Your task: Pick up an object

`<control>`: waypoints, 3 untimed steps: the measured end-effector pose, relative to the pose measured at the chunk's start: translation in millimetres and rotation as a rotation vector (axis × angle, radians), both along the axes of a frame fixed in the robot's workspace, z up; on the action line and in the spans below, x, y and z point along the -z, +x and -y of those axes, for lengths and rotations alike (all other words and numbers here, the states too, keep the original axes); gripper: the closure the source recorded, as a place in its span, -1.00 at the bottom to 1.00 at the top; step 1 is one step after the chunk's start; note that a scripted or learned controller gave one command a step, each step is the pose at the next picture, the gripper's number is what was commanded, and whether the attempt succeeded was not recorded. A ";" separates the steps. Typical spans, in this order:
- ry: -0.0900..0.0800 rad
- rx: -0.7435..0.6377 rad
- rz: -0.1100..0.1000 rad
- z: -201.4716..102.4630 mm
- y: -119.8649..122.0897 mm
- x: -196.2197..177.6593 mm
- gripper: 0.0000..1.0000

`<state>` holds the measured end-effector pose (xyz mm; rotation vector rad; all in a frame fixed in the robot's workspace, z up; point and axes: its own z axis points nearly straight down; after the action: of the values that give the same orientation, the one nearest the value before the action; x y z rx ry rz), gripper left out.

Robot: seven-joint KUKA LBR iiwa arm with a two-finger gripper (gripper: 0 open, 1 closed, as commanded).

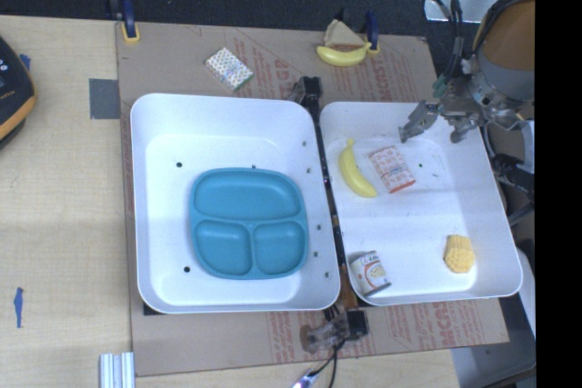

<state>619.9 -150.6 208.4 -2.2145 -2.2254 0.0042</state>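
In the right bin (482,223) lie a yellow banana (356,169), a white packet with red print (392,169), a small carton (371,273) at the front left corner and a yellow corn-like toy (459,253) at the front right. My gripper (441,126) hangs over the bin's back right part, open, its two fingers spread with nothing between them. It is to the right of and behind the packet.
The left bin (155,195) holds a blue divided plate (247,222). Behind the bins on the bench lie a second banana (342,54) and a patterned packet (228,67). A dark device (11,91) sits at the far left.
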 end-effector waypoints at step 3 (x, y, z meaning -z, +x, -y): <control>-0.002 -0.004 -0.002 -23.9 -14.6 91.9 -1.00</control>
<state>605.3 -126.7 116.5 -2.2102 -2.2304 0.0088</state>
